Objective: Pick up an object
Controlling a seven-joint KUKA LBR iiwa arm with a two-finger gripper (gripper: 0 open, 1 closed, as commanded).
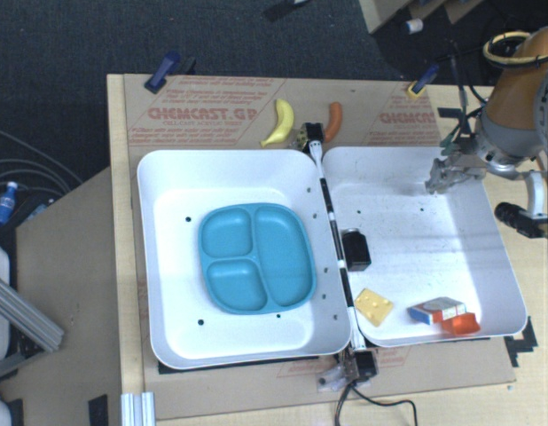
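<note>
Cheese wedge point(373, 306), yellow with holes, flat on the floor of the right bin point(407, 238), at its near left corner. Just right of it, a small carton point(438, 310), blue, white and red, with an orange piece point(462, 324) touching its near right end. Black block point(356, 249) farther back, hard against the bin's left wall, beside the seam between the two bins. All four lying free, none in any grip.

Claw point(441, 177) up over the far right part of the same bin, well apart from the cheese and the carton, nothing seen between its fingers; too small and dark to tell how far apart they stand. Grey arm point(513, 122) with its orange band reaching in from the right.

Left bin point(168, 238) holding a blue tray point(256, 257) with three compartments, set roughly in the middle.

Beyond the bins, on the bench point(212, 114), a banana point(279, 122) and an orange sausage-like piece point(332, 121) near the seam's far end. Blue clips point(161, 72) at the bench's far corners.
</note>
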